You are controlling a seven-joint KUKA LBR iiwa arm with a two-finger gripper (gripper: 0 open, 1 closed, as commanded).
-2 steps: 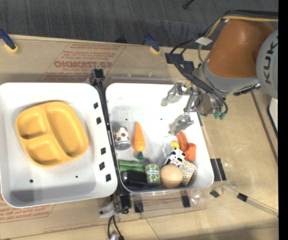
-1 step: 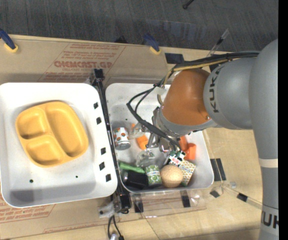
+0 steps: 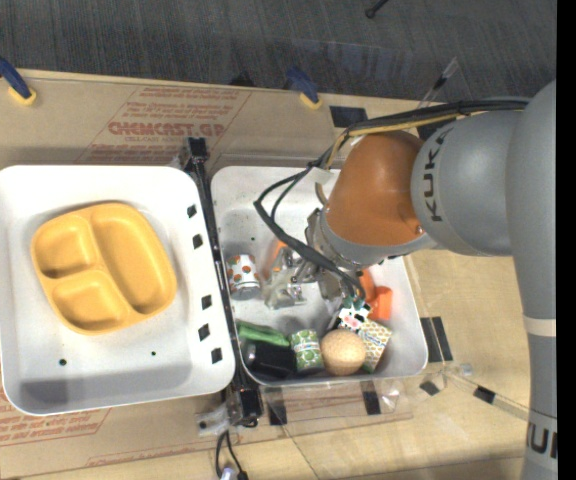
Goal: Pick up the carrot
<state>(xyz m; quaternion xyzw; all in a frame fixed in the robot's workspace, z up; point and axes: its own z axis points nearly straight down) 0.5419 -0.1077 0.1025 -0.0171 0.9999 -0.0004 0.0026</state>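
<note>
Two shallow white bins side by side on a cardboard-covered bench. Left bin: holds a yellow divided plate with three compartments, lying in the upper-left part, tilted slightly. Right bin: crowded along its near and right sides.

Arm reaching in from the right, orange band over the middle of the right bin. Gripper lowered into the right bin, metal fingers pointing down toward the bin floor near its centre. Nothing visibly lodged between the fingers; whether spread or closed cannot be told from this angle.

Carrot: orange piece at the right side of the right bin, partly hidden under the wrist, just right of the gripper and apart from its tips. A thin orange sliver also visible near the cables at upper left of the gripper; identity unclear.

Other contents of right bin: small patterned can left of the gripper; green item along the near side; green patterned block beside a tan round ball; a patterned box at the near right corner, touching the ball.
</note>
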